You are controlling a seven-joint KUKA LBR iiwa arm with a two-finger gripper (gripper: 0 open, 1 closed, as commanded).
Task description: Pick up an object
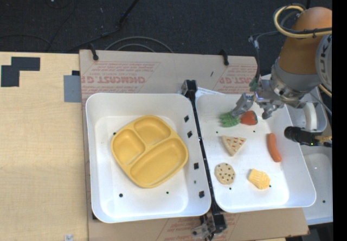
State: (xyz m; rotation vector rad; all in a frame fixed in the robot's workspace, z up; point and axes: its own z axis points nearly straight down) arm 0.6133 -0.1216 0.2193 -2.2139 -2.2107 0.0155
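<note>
We see the gripper (256,105) low over the right bin (303,191), its jaws spread and clasping nothing; one finger slants down toward the green toy (229,120) and the red tomato-like piece (249,118), which lie touching near the bin's far edge. We judge these two the likely target, since the arm hangs right above them. Together they run roughly left to right. The other toys, a wedge (233,144), cookie (224,172), yellow block (259,178) and orange sausage (274,147), lie apart nearer us. The yellow tray (149,150) sits in the left bin (103,120).
</note>
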